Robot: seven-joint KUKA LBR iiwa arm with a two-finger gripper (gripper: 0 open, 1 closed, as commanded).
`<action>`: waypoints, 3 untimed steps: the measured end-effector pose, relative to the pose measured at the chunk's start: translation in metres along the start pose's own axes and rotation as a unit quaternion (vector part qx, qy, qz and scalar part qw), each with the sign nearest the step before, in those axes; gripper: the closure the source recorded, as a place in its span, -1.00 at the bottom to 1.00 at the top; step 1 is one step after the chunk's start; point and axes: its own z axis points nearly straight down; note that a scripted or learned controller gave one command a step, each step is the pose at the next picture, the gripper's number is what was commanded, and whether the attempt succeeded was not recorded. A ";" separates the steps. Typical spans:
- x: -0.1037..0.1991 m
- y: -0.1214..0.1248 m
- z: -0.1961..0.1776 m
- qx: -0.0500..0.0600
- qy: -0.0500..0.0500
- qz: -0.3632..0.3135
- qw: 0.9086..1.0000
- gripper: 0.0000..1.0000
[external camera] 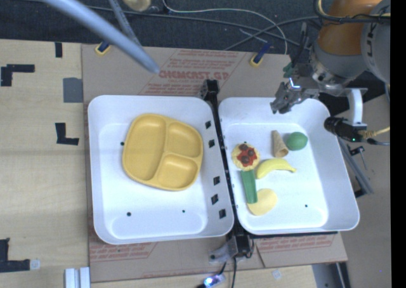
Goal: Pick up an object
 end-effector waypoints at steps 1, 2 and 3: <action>0.055 0.004 -0.004 0.002 0.001 -0.002 1.000 1.00; 0.104 0.017 0.009 0.003 0.001 -0.002 1.000 1.00; 0.159 0.020 0.006 0.003 0.001 -0.002 1.000 1.00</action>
